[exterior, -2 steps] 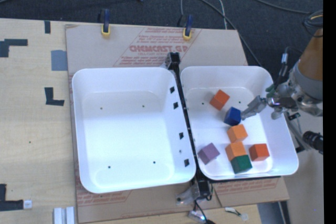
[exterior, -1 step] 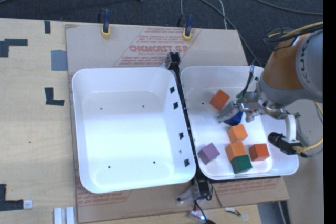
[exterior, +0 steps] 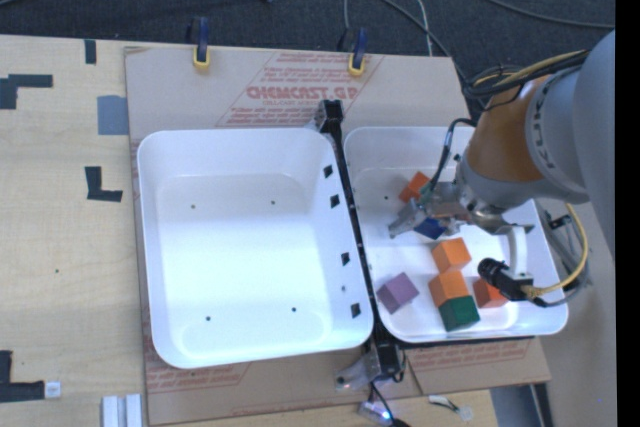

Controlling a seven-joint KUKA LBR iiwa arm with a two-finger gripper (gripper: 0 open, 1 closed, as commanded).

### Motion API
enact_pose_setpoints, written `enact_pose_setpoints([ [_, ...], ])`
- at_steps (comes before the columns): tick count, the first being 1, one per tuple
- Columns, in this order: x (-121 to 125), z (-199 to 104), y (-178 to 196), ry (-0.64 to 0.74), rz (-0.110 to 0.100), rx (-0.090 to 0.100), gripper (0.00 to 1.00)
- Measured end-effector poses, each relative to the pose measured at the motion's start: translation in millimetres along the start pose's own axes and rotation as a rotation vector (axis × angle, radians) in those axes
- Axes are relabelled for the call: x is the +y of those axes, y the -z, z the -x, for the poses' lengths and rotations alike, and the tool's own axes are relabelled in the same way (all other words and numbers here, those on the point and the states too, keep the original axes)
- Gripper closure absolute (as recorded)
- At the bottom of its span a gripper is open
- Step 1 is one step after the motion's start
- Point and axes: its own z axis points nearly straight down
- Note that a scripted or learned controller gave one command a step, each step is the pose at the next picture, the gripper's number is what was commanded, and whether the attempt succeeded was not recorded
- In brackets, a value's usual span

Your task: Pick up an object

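While the hand [exterior: 412,218] was lowered into the right bin [exterior: 385,147], beside a blue block [exterior: 431,228], its state could not be told; a purple block [exterior: 398,291] was seen nearer that bin's front wall.

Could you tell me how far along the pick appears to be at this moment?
Done: the gripper is down inside the right bin, among the blocks. In hand: it sits at the blue block, beside an orange block; whether it has a grasp cannot be told. Left: nothing is lifted; the purple block and green block lie on the floor.
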Motion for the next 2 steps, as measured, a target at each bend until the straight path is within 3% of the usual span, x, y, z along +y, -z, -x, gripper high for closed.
enact_pose_setpoints([
  [1, 22.7, -31.9, 0.8, 0.002, 0.002, 0.001, 0.0],
  [2, 14.4, -39.2, 1.1, 0.0, 0.002, 0.0, 0.0],
])
